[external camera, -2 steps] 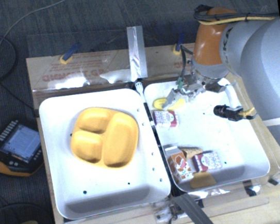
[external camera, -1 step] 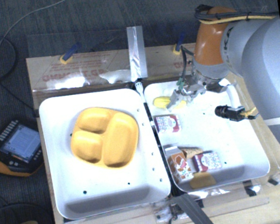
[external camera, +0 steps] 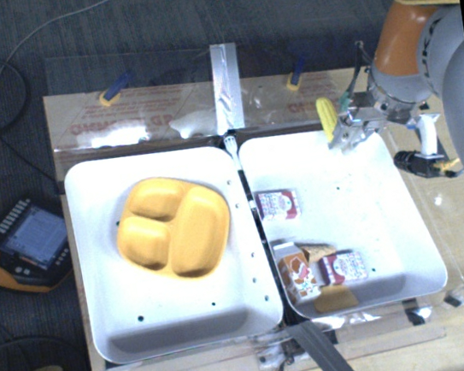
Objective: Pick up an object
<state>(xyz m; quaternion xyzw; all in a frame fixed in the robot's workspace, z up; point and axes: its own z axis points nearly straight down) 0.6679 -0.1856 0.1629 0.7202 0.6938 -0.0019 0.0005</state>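
My gripper [external camera: 347, 134] hangs over the far right corner of the right bin [external camera: 393, 225], at the end of the grey arm with the orange band. A small yellow banana-shaped item [external camera: 326, 114] stands upright against the gripper's left side, above the bin's back rim; whether it is gripped cannot be made out. A red and white packet [external camera: 277, 205] lies by the right bin's left wall. A brown packet [external camera: 298, 276] and another red packet [external camera: 344, 266] are clustered at its front. A big yellow lumpy object [external camera: 173, 225] fills the middle of the left bin [external camera: 115, 327].
A metal divider post [external camera: 227, 86] stands behind the seam between the bins. Blue [external camera: 115, 88] and yellow [external camera: 294, 80] clamps hold plastic sheeting at the back. A handheld pendant [external camera: 25, 246] lies on the floor to the left.
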